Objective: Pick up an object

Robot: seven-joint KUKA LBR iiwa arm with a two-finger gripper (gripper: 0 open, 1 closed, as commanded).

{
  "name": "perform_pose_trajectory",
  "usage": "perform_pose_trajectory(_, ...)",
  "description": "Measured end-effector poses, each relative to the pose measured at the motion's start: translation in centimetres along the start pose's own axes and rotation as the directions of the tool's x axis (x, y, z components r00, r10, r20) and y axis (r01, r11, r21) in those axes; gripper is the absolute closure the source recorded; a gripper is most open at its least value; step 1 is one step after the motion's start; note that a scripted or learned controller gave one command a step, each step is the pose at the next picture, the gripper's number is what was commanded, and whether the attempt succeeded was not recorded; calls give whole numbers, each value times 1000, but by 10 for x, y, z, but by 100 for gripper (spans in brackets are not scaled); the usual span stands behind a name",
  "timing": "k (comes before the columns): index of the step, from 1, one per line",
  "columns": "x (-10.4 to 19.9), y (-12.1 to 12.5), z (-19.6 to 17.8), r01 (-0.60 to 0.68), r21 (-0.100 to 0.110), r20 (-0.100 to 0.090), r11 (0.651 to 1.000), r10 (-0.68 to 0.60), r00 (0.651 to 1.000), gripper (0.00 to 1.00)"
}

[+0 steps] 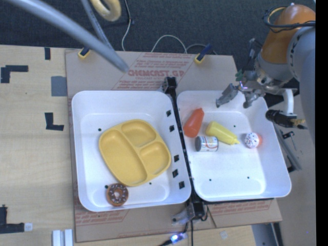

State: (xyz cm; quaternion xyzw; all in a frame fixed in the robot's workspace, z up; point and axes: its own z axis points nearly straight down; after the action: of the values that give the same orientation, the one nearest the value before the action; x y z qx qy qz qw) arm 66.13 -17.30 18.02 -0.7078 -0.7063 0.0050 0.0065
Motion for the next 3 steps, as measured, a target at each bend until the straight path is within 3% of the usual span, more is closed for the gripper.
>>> perform_pose_trajectory(1, 1, 3, -10, 4, -15, 3, 1000, -4, 1000, 0)
perform_pose_trajectory(3, 9, -4, 93, 5, -12, 3, 1000, -5, 1000, 0)
